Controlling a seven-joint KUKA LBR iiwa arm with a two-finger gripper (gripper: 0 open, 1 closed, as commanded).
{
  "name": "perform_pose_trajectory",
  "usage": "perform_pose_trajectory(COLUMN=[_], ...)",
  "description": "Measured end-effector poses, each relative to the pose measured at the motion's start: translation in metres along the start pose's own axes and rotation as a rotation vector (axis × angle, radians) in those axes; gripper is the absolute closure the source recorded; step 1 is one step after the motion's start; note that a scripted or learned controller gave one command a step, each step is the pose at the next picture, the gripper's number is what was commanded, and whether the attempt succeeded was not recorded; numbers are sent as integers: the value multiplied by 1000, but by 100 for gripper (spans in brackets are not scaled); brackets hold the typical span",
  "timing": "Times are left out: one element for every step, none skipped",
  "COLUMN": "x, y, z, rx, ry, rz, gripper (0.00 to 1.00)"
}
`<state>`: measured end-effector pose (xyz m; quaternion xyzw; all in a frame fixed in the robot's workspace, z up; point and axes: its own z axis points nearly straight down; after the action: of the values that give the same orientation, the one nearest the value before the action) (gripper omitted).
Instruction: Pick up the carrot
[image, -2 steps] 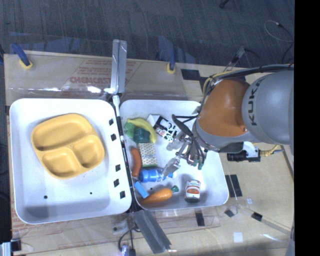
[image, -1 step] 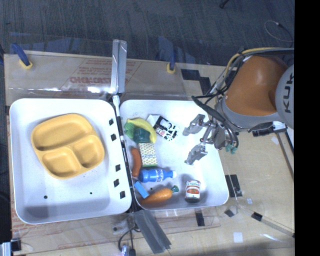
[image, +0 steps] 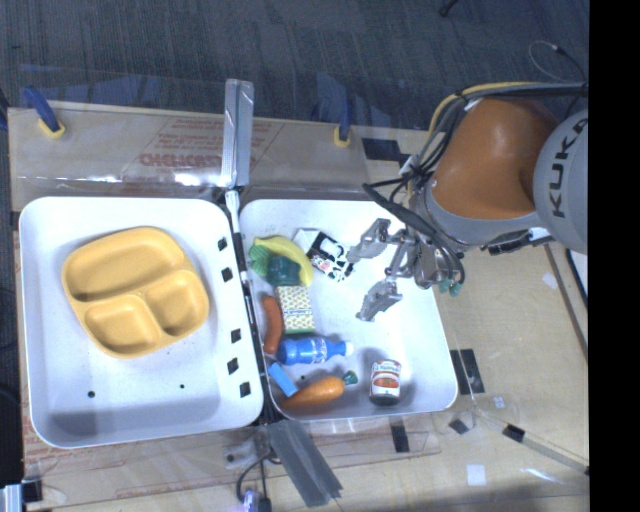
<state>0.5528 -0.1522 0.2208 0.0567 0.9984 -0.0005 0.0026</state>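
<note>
The carrot (image: 316, 391) is orange with a green stem end and lies along the front wall of the right bin (image: 432, 330). My gripper (image: 376, 268) hovers over the bin's right middle, well behind and to the right of the carrot. Its two fingers (image: 380, 299) are spread open with nothing between them. The grey arm with its orange band reaches in from the right.
Around the carrot are a blue bottle (image: 311, 349), a small can (image: 385, 380), a sausage (image: 271, 322), a patterned box (image: 294, 308), a banana (image: 279, 246) and a black-and-white item (image: 328, 256). In the left bin (image: 60, 410) sits a yellow divided plate (image: 135, 290).
</note>
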Motion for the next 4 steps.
perform_pose_trajectory(x=[3,63,62,65], y=[7,18,27,47], z=[98,121,32,130], rx=[-1,1,-1,-3], ry=[5,-10,2,2], rz=[-53,-138,-271,-97], gripper=[0,0,0,0])
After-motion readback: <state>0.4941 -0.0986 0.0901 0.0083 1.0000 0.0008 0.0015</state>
